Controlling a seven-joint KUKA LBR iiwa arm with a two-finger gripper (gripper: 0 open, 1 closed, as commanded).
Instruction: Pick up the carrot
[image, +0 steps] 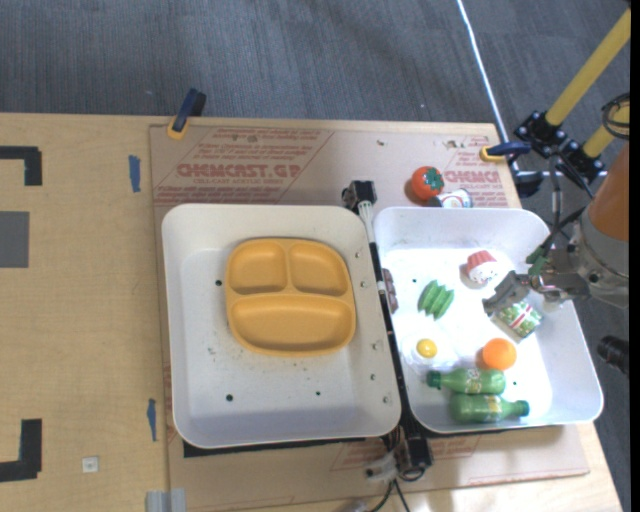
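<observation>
My pincer (510, 292) is over the right bin (575, 395), near its right side, with the arm (610, 225) coming in from the right. From this angle I honestly can't tell if the pincer is wide or narrow. It's just grey bits bunched together against the white.

Right under its tip, maybe touching, there's a small jar (520, 319) with green stuff on it, lying tilted. I can't make out whether it's actually being gripped.

The carrot (497, 354), as best I can judge, is the roundish orange lump just below the jar, sitting on the bin floor and apart from the pincer.

Other stuff in that bin:
- red and white piece (482, 267) near the top
- ridged green thing (436, 298) towards the left
- fried egg (427, 349) below that
- two green bottles (470, 381) lying on their sides side by side along the front edge, just under the carrot

The left bin (195, 330) has a yellow divided plate (290, 295) in its upper half. A red-orange fruit (426, 183) with a green top sits on the worktop (80, 300) behind the right bin.
</observation>
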